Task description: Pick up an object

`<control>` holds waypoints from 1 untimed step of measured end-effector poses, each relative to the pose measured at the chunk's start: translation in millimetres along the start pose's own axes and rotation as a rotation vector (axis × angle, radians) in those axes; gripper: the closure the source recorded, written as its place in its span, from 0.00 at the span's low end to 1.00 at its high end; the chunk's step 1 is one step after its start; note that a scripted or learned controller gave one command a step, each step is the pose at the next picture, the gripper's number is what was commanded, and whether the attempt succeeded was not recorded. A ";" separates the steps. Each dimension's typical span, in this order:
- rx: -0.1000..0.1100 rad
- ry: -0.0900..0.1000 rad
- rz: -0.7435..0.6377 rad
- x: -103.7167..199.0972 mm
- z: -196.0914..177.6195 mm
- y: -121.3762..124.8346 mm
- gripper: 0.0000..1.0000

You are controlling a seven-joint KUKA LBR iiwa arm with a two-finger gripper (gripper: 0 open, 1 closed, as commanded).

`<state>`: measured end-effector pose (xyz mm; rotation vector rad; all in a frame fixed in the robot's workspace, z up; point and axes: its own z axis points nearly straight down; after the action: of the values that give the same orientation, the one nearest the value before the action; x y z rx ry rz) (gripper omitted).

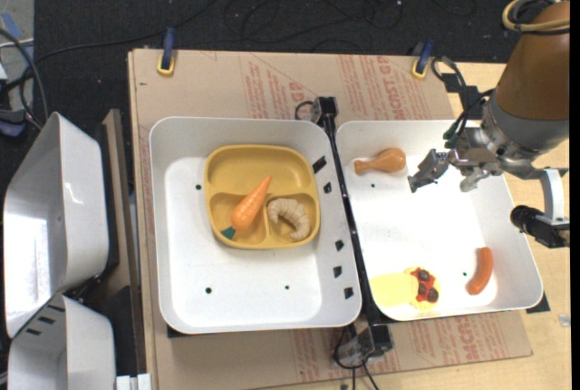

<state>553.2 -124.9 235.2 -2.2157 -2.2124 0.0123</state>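
Nearest you, the yellow slice (404,288) lies at 6 o'clock in the right bin (507,216) — your gripper (449,172) hovers open, holding nothing, beside the drumstick (381,163).

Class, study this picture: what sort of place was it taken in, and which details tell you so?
Probably a robotics lab test bench: a robot arm reaches over two white bins holding toy food, the board is fixed with clamps, and cables trail across the floor.

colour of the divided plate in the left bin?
Yellow. The divided plate shows best in the camera view, holding a carrot and a shrimp.
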 end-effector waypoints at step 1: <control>-0.012 -0.002 -0.002 0.3 -6.8 2.4 0.00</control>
<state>555.7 -124.6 241.9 -2.2200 -2.2221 0.0005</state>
